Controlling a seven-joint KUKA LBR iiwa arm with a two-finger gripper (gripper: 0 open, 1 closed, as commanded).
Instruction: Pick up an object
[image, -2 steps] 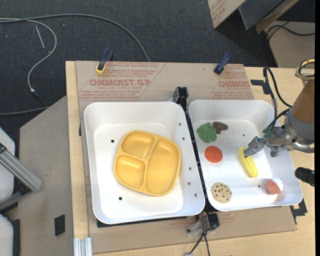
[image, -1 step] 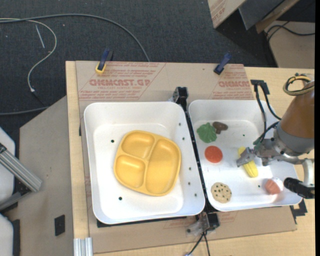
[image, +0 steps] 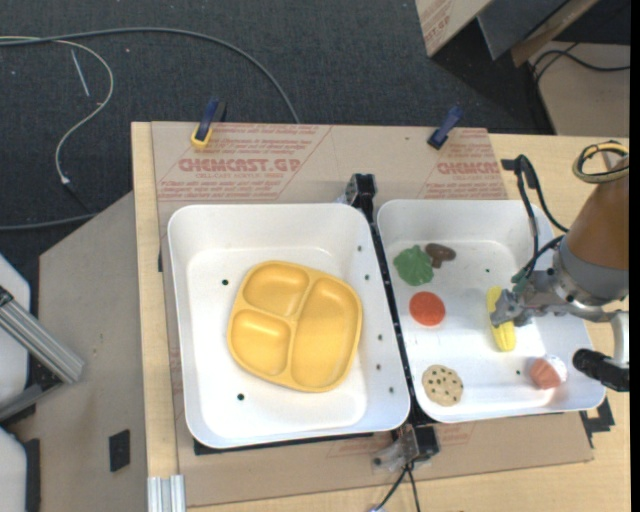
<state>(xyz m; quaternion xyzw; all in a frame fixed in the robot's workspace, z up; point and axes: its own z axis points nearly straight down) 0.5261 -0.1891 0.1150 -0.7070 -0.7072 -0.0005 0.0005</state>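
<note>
The right bin (image: 470, 215) holds several small toy foods: a green leafy piece (image: 413, 265), a brown piece (image: 439, 252), a red round piece (image: 428, 308), a chocolate-chip cookie (image: 441, 384), a yellow corn-like piece (image: 502, 325) and a pink piece (image: 546, 373). My gripper (image: 515, 308) hangs low over the right side of this bin, directly at the yellow piece. Its fingertips sit around the top of that piece, but I cannot make out whether they grip it.
In the left bin (image: 195, 300) lies a yellow three-compartment plate (image: 295, 325). The grey and orange arm (image: 600, 235) enters from the right over the right bin's edge. Blue clamps (image: 208, 118) (image: 445, 126) hold the cardboard at the back.
</note>
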